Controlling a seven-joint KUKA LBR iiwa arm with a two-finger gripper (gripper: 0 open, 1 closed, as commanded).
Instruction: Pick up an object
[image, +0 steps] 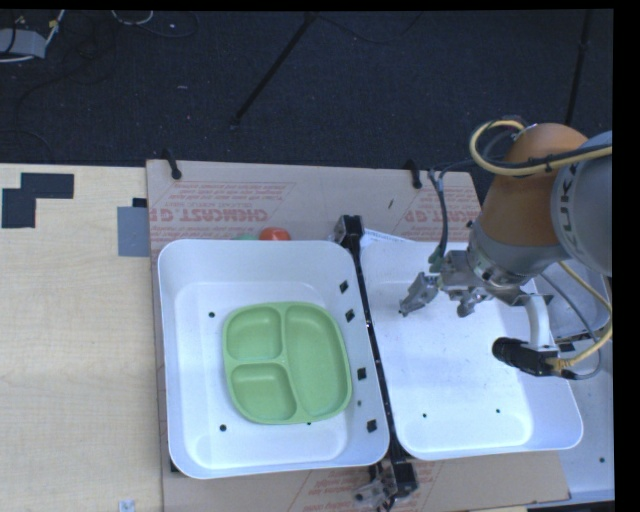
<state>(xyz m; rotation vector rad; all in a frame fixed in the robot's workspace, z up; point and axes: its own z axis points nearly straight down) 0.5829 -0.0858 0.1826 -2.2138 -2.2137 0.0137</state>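
Note:
A light green divided plate (288, 362) lies flat in the middle of the left bin (190, 290). My gripper (438, 305) hangs over the upper middle of the right bin (480, 420), well to the right of the plate. It stands open, and between its two dark fingers I see just the bin's white floor. The orange-banded wrist (525, 200) rises behind it.
A small orange-red object (275, 235) and a bit of green (245, 237) lie on the cardboard just behind the left bin's far wall. A black divider (365, 340) runs between the bins. Cables (545, 355) trail over the right bin's right side.

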